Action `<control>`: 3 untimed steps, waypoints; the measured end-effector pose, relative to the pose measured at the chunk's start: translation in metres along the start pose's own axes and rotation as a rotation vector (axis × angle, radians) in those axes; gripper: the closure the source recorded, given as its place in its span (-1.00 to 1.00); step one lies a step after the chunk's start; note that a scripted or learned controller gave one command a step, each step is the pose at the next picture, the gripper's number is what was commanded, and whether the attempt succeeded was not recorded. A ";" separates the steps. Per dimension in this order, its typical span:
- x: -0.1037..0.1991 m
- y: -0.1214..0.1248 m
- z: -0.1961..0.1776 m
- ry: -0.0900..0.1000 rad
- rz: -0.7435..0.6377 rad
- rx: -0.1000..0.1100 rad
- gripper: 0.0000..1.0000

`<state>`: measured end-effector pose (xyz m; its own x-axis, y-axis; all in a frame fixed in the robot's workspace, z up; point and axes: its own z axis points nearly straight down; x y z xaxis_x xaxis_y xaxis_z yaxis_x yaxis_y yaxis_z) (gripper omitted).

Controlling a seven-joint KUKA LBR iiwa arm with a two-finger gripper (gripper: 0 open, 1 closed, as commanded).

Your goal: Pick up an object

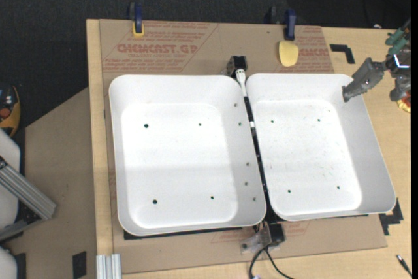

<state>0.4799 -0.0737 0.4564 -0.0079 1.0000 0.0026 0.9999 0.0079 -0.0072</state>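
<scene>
Task isn't looking started. Gripper (353,89) is sitting at upper right of frame, over the right bin's (366,160) top-right corner, nothing seen in it; can't tell its open/closed state. Left bin (124,140) is lying mid-left. No obj to pick is showing in either bin, so target location unclear. Whole pick remaining.

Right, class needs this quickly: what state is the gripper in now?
Gripper: at the right bin's far right corner; open or shut cannot be told.
</scene>
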 end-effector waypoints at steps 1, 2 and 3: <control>-0.005 0.002 -0.015 -0.004 0.007 -0.012 1.00; 0.042 0.011 0.081 -0.001 0.003 0.003 1.00; 0.101 0.049 0.188 -0.001 0.002 0.003 1.00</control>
<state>0.5267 0.0278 0.2685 -0.0062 1.0000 0.0014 0.9999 0.0062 -0.0100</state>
